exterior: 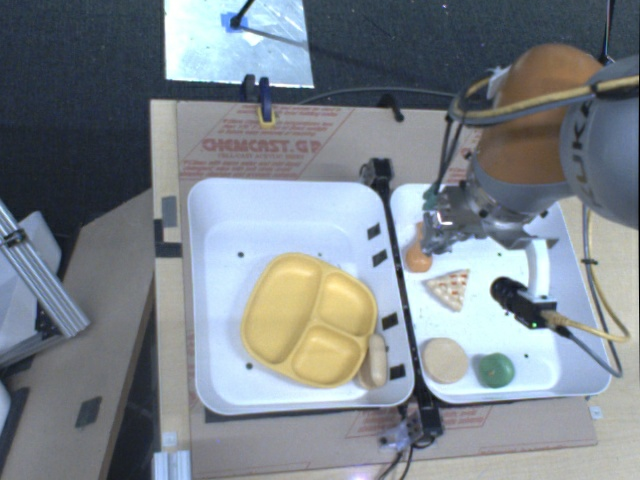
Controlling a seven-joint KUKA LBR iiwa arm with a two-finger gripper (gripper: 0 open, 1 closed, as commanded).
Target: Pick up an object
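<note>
Orange lump (418, 259) looks like my likeliest target. It sits in the right bin (525, 353), close against the bin's left wall and just below my gripper (437, 233) in the view; touching it or a hair apart, can't say from this angle. Gripper state: can't tell whether it's spread or pressed together, since the wrist bulk & shadow hide the tip; nothing visibly pinched, so I count nothing as held.

Handling, my guess: small, rounded, prob. toy food, so light & fairly stiff; the smooth skin could let it roll or squirt out if I catch it off-centre. Best hold is across its widest part, low & centred; the wall crowds one side, so I'd set the closing axis parallel to that wall rather than wedge a side into the gap.

Alternatives in the same bin:
- pizza slice (449, 289), near the lump; flat & thin, hard to get under.
- tan disc (445, 360), toward the front edge; also flat.
- green ball (494, 370), just beside the disc; round, likely to roll.

Left bin (250, 218) holds a yellow divided plate (308, 318) w/ a beige roll (376, 360) at its rim; well away from me, so not the pick for now.
</note>
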